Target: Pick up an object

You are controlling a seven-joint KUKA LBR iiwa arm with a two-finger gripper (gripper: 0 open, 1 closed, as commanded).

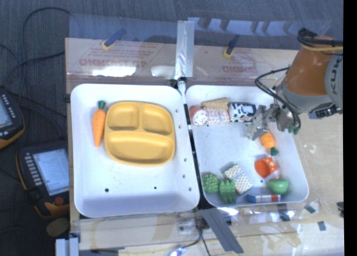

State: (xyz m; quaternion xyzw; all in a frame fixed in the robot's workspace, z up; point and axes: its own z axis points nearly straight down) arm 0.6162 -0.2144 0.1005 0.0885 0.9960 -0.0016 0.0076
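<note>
The small orange piece (268, 140) lies in the right bin (223, 149), just below the hand (262, 126) and close to it, and it looks the likeliest thing to pick: a toy-food lump, by its look light, stiff and smooth, so it could squirt out of a pinch unless taken squarely across its middle. The hand hangs low over the bin's upper right part, beneath the grey wrist and orange band of the arm (309, 76); whether it is released or clenched cannot be told from this slanted view, and nothing is seen held in it. Just past the orange piece, further below the hand, sits a red-orange toy (266, 166), then a green one (278, 186) and a red-and-blue marker-like stick (264, 198) along the bin's near wall. To the hand's side, toward the divider, lie a black-and-white cow-patterned carton (242, 112), a tan packet (216, 111) and a round red-white item (199, 116). Farther off in the near corner are green knobbly toys (218, 187) and a checkered block (239, 178). Well apart, in the left bin (111, 193), rest a yellow divided tray (139, 132) and a toy carrot (99, 124) beside it.
</note>
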